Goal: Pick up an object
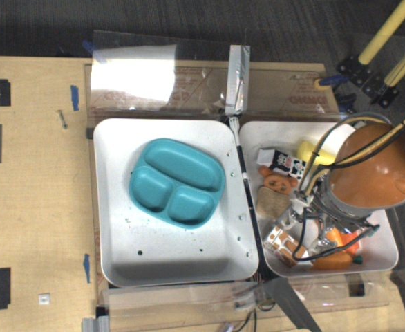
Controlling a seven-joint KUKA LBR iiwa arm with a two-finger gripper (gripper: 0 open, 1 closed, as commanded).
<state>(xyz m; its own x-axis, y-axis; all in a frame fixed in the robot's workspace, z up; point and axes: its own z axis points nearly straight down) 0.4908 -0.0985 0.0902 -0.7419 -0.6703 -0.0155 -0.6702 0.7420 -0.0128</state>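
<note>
My gripper (305, 237) hangs low in the right bin (389, 249), under the arm's orange band (368, 171). It sits over a heap of small things. A shiny crinkled packet (278, 239) lies just to its left. An orange carrot-like toy (332, 258) lies just to its right and below. Cables and the wrist hide what lies directly beneath the gripper. Further back in this bin are a tan piece (271, 201), a small orange pumpkin-like item (277, 182), a black-and-white box (283, 161) and a yellow object (307, 151).
The left bin (112, 206) holds a teal divided plate (177, 182) near its middle. A raised divider wall (244, 185) separates the two bins. Clear plastic sheeting (154, 81) lies behind them. Yellow-handled tools (389, 26) stand at the far right.
</note>
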